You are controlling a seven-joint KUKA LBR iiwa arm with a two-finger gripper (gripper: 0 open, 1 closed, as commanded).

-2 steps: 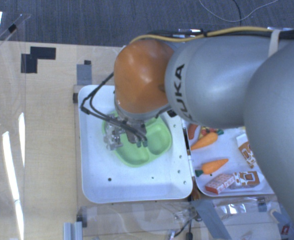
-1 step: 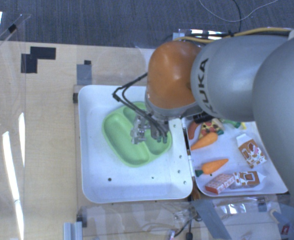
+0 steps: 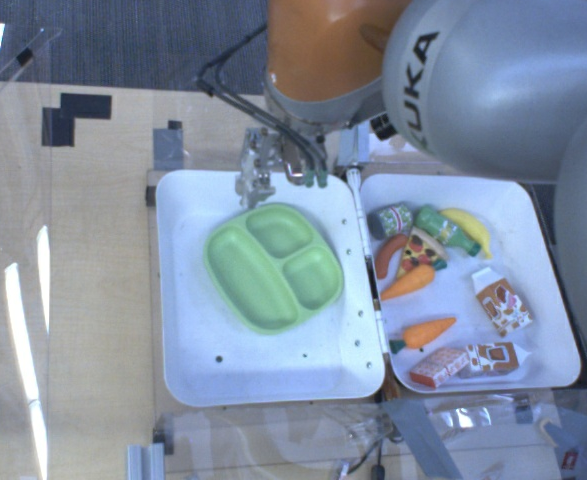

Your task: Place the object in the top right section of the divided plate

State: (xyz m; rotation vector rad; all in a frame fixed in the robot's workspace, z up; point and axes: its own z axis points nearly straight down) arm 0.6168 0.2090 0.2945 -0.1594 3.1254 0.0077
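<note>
From the overhead camera we see the green divided plate (image 3: pixel 273 267) lying in the left bin (image 3: pixel 188 368), all three of its sections bare. The gripper (image 3: pixel 257 180) hangs over the bin's far edge, just beyond the plate's upper rim; the view there is cluttered, so we cannot tell how it is set, and we make out nothing carried under it. The toy food, among it a banana (image 3: pixel 470 230) and a carrot (image 3: pixel 428 332), lies in the right bin (image 3: pixel 548 298). We judge the placing not yet done.
</note>
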